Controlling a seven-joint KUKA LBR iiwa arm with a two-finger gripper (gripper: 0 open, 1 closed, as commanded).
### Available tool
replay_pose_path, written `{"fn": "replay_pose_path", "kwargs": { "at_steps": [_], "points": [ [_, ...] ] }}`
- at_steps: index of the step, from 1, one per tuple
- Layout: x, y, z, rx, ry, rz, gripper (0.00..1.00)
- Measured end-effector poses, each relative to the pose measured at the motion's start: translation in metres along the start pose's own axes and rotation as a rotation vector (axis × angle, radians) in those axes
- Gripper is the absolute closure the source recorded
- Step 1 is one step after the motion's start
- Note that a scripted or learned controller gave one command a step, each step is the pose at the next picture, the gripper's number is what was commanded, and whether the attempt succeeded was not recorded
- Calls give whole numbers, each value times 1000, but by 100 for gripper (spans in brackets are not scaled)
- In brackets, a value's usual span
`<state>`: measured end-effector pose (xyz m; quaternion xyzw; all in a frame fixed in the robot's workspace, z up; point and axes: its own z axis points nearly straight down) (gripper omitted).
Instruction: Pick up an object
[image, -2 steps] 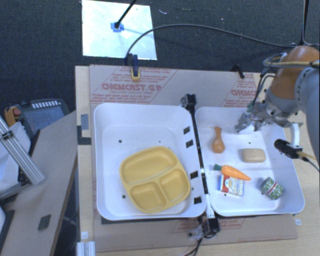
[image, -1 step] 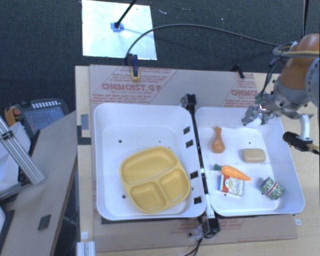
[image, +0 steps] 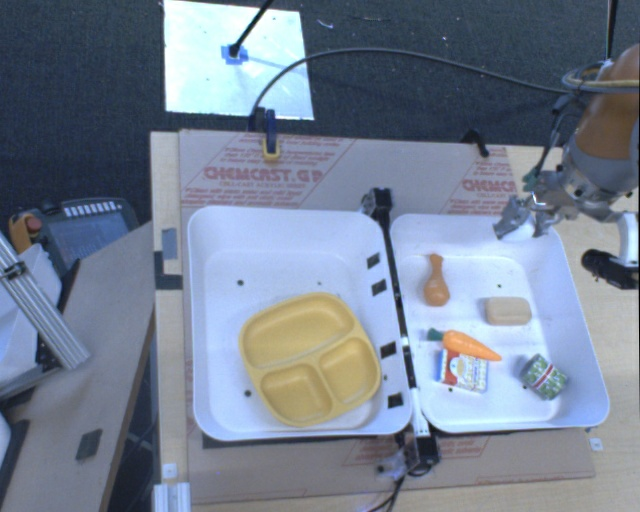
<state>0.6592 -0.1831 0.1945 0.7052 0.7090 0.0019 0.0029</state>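
Camera view from above puts the gripper (image: 522, 218) at the far right corner of the right bin (image: 575, 300), hanging over the bin's back rim. Its two metal fingers (image: 505, 224) are spread apart with nothing between them. Above it rises the grey wrist and the orange band of the arm (image: 610, 125).

Nearest to the gripper inside the right bin is a tan drumstick-shaped toy (image: 436, 281), lying near the bin's left wall. A pale beige block (image: 508, 311) rests to the right of it, well apart. Below these, a toy carrot (image: 469, 344) with a green top lies slanted, just above and touching a small red and white carton (image: 462, 370). A green patterned can (image: 543, 377) lies on its side near the front right corner.

The left bin (image: 215, 300) holds a yellow divided tray (image: 309, 357) with three compartments, sitting toward the bin's front. Both bins sit on a cardboard sheet (image: 330, 170) printed with red lettering.
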Motion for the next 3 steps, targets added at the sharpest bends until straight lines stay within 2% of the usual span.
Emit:
{"fn": "replay_pose_path", "kwargs": {
  "at_steps": [2,3],
  "points": [
    [-7,1,-82,1,0,0,100],
    [44,5,-86,4,2,-3,100]
  ]
}}
